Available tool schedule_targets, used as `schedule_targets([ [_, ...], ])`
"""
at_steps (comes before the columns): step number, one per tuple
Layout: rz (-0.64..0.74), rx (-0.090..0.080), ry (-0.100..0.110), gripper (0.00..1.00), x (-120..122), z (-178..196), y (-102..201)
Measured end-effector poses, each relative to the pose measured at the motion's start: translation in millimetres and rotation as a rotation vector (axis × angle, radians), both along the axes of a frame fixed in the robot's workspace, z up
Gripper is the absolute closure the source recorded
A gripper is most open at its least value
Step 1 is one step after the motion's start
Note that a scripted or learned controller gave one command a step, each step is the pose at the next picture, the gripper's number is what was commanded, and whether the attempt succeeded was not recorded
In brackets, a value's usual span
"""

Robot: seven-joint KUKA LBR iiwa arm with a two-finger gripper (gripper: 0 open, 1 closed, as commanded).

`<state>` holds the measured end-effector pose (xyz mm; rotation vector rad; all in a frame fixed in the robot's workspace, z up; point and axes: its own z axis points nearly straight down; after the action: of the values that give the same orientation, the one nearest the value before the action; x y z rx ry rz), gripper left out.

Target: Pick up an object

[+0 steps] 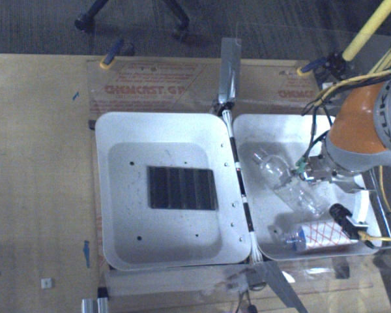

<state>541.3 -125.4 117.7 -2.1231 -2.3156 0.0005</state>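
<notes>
— Over the right shallow white bin (260,132), the gripper (307,172) sits among clear plastic bottles (272,165). Open or closed?
— Cannot tell. Those slick round bottles could roll aside; the red-lattice-labelled bottle (318,235) lies close by too.

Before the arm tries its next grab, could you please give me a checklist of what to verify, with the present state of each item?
1. Targets in the right bin: a clear bottle and a labelled bottle lie there: ok.
2. Gripper over that bin, beside the clear bottle: ok.
3. Gripper free of any load: cannot tell.
4. Clear bottle apart from its neighbours: a second clear bottle seems to touch it: not ok.
5. Room around the labelled bottle: it lies close to the bin's front wall: probably not ok.
</notes>
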Motion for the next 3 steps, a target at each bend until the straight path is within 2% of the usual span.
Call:
schedule_targets([
  [1, 0.044, -0.007, -0.028, 0.0, 27, -18, 18],
  [2, 0.161, -0.002, 0.014, 0.0, 74, -21, 13],
  [3, 0.236, 0.007, 0.1, 0.0, 107, -23, 2],
])
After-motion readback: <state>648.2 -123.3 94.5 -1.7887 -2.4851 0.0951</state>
